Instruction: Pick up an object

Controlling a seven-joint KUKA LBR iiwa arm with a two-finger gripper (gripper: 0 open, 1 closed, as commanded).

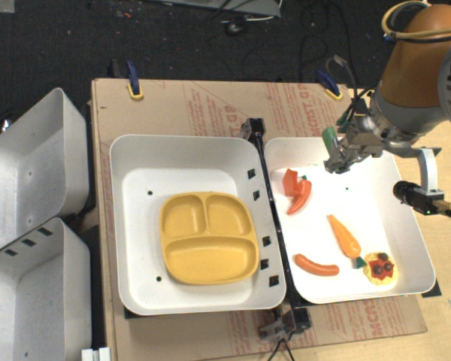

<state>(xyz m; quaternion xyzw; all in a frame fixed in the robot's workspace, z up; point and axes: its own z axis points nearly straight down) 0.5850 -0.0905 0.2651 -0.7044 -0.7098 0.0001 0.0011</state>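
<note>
Two shallow white plastic bins with rounded corners sat side by side on a brown board bench (210,104) printed with faint red lettering. The left bin (128,201) held a smooth yellow divided plate (209,238), rounded at its corners, with two small compartments above one wide one. The right bin (406,232) held four small toy foods: a glossy red chili pepper (296,192) with a green stem near the bin's left wall, an orange carrot (345,236) lying at a slant near the middle, a reddish sausage (316,265) just below and left of the carrot, and a round yellow pizza piece (380,268) with red and dark toppings near the lower right corner. The items lay apart from one another, with bare white floor across the upper right of the bin. The grey arm with its orange band reached in from the right, and its dark gripper (338,162) hung over the bin's upper part, above and right of the pepper; whether its tips were spread or pressed together could not be told. Blue clamps (134,83) pinned the board's far edge. Dark speckled floor with loose cables surrounded the bench, and spare white bins (30,201) stood at the left.
</note>
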